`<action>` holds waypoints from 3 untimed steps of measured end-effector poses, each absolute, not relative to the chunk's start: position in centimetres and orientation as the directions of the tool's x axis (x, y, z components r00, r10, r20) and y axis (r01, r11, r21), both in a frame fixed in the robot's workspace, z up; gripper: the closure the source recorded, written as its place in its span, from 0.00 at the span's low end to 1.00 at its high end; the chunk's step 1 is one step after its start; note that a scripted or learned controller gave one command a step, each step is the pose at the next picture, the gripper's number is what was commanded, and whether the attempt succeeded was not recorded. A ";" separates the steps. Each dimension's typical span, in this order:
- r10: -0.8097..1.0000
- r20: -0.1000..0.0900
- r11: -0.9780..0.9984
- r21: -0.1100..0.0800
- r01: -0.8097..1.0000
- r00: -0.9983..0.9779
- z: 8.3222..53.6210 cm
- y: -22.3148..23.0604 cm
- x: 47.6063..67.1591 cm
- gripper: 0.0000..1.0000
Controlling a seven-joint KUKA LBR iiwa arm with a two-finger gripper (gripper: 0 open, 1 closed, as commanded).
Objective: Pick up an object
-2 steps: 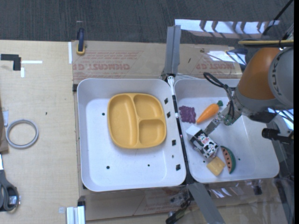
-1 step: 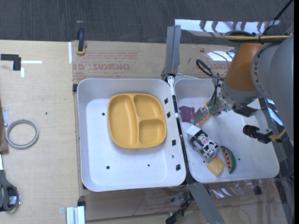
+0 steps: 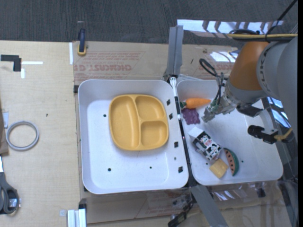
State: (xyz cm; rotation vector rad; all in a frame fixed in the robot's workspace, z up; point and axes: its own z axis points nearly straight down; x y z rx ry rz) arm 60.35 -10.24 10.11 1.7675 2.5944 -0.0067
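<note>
My gripper (image 3: 209, 112) hangs low in the right bin (image 3: 255, 171), near its back left corner. An orange carrot (image 3: 197, 101) lies just left of and behind it. A purple piece (image 3: 191, 116) rests close to the gripper's left. Toward the front sit a black-and-white cow-patterned carton (image 3: 206, 144), a yellow cheese wedge (image 3: 218, 168) and a watermelon slice (image 3: 232, 161). Nothing is visibly held.
The left bin (image 3: 94, 174) holds a yellow divided plate (image 3: 138, 122). The grey and orange arm (image 3: 251, 70) covers the right bin's back right part. A grey ring (image 3: 21, 135) and scissors (image 3: 7, 197) lie on the bench at far left.
</note>
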 end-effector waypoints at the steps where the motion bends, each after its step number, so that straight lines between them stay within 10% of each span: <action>1: 0.887 -0.002 0.463 0.000 0.887 -0.463 19.2 -9.1 61.2 1.00; 2: 0.887 -0.002 0.463 -0.001 0.887 -0.463 19.2 -9.1 61.2 0.00; 3: 0.870 -0.003 0.493 -0.001 0.870 -0.493 19.5 -6.4 61.6 0.00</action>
